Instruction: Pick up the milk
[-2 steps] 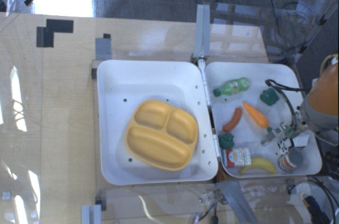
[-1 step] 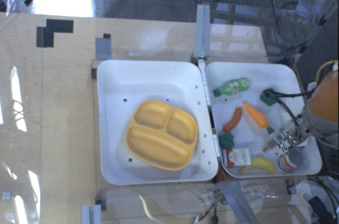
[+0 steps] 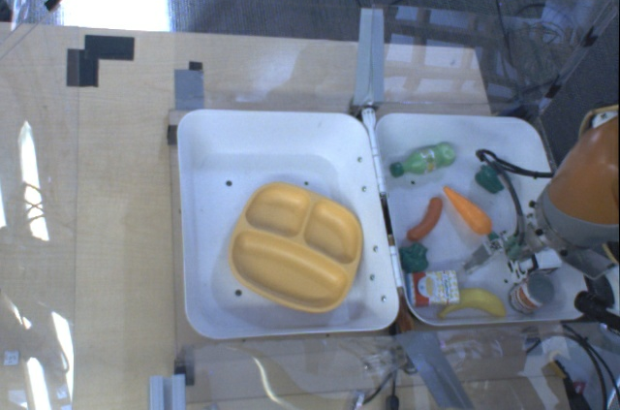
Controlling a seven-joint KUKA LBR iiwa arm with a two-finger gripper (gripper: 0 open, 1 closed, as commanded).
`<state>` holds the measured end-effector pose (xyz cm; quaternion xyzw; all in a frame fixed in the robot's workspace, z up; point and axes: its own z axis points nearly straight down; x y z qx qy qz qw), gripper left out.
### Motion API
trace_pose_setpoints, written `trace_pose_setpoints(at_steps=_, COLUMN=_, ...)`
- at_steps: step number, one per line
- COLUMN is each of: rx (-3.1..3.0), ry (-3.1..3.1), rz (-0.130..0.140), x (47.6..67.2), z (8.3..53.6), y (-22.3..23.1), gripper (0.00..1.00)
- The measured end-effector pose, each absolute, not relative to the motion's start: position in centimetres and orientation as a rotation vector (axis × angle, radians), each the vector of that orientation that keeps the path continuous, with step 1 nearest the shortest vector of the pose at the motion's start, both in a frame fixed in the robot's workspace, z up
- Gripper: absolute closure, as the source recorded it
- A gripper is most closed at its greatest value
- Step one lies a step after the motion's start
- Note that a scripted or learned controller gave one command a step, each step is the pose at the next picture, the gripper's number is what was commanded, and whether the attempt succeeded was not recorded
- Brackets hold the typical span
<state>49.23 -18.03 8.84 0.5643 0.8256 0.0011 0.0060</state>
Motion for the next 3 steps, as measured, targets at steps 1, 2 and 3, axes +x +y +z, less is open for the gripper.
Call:
trace_pose_setpoints(at_steps=1, rx=1.692, ry=2.633, rz=0.008, x=49.1, z=8.8, y=-20.6, gripper=0.00)
trace_pose_setpoints(at_steps=2, rx=1.692, ry=2.633, rz=0.008, x=49.1, z=8.8, y=-20.6, gripper=0.00)
trace_pose_setpoints(at_steps=3, rx=1.546, ry=2.720, rz=0.005, x=55.4, z=8.8, y=-20.6, gripper=0.00)
